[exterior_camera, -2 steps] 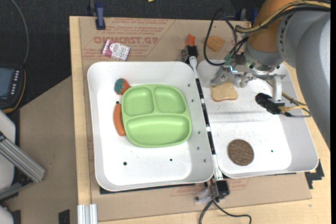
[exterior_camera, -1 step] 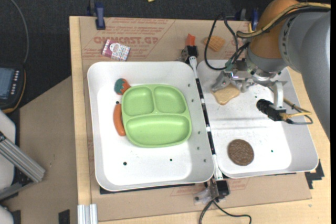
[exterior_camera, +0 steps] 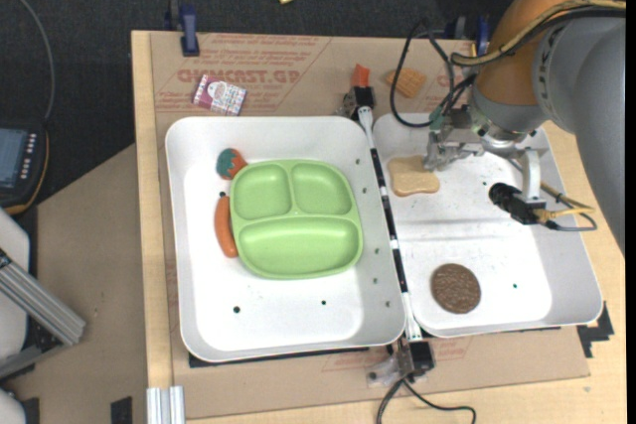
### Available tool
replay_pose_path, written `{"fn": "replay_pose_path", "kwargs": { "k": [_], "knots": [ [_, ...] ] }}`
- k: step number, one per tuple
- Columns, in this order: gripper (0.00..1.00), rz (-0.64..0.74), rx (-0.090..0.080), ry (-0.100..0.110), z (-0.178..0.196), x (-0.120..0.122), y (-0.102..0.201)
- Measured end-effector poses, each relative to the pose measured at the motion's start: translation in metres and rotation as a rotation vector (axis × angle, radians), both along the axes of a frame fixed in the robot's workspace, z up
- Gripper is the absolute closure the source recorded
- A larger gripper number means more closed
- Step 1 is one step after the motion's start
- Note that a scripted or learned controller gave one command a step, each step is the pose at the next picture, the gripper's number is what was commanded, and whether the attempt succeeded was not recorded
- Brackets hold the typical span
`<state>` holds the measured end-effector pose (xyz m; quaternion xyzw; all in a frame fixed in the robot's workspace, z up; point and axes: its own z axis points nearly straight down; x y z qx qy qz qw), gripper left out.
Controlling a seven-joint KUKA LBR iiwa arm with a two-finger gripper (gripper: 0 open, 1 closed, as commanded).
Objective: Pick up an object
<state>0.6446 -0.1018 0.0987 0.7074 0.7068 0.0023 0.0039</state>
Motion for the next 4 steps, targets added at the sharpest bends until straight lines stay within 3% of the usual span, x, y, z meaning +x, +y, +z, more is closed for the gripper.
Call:
{"fn": "replay_pose_path", "kwargs": {
  "k": [1, 2, 3, 4],
  "knots": [
    [1.00, -0.005, -0.001, 0.007, 0.051, -0.040, -0.050],
    [0.00, 0.000, 0.002, 0.010, 0.047, -0.040, -0.046],
    [0.00, -0.006, 0.001, 0.019, -0.008, -0.128, -0.095],
    [0.00, 0.003, 0.001, 0.006, -0.014, -0.062, -0.099]
  ]
}}
